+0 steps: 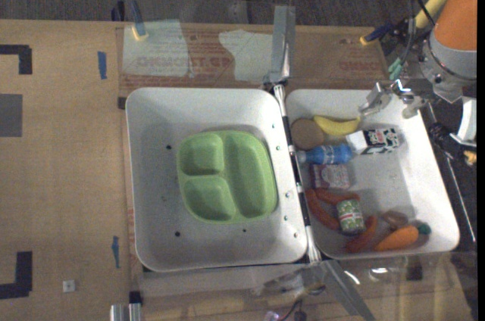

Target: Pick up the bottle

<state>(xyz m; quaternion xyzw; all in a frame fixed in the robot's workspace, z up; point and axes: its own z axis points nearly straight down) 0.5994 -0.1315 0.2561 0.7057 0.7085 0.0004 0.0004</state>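
The blue bottle (327, 154) with a white cap lies on its side in the right bin (424, 183), near the bin's left wall. A yellow banana (337, 124) and a brown round item (306, 132) lie just behind it. My gripper (390, 104) hangs over the bin's far right corner, above and to the right of the bottle and apart from it. Its fingers (370, 103) are spread open with nothing between them.
A small milk carton (380, 139) sits right of the bottle's base and a purple packet (331, 176) just in front. Red sausages (322, 207), a green can (349, 215) and a carrot (398, 238) lie nearer the front. The left bin (151, 123) holds a green divided plate (226, 176).
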